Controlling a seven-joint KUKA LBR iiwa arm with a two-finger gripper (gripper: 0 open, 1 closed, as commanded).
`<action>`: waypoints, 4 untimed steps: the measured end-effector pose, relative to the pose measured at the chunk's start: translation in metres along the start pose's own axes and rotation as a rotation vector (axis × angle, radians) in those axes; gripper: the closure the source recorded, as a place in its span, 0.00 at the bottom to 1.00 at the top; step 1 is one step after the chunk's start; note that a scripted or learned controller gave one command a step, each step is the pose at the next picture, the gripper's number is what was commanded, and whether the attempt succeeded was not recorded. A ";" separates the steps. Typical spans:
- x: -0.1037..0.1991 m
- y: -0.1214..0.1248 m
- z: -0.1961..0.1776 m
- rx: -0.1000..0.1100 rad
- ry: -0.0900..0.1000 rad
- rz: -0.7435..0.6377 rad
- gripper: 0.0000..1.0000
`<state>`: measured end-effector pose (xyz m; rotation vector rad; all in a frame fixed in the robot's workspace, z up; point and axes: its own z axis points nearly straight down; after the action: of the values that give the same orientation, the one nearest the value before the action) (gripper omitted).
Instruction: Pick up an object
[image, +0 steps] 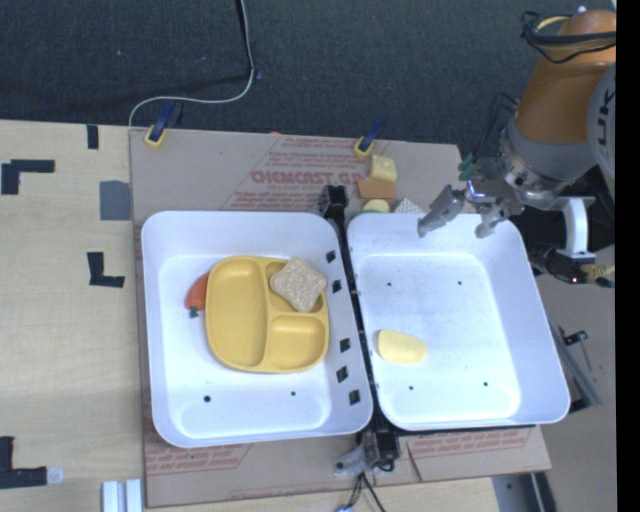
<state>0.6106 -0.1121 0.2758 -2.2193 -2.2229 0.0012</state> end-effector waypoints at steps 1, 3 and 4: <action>0.000 -0.009 0.168 0.013 0.002 0.001 0.00; 0.020 0.022 0.191 -0.006 -0.001 -0.003 0.00; 0.008 0.059 0.190 -0.003 0.000 -0.001 0.00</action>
<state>0.6697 -0.1037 0.0853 -2.2197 -2.2259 -0.0015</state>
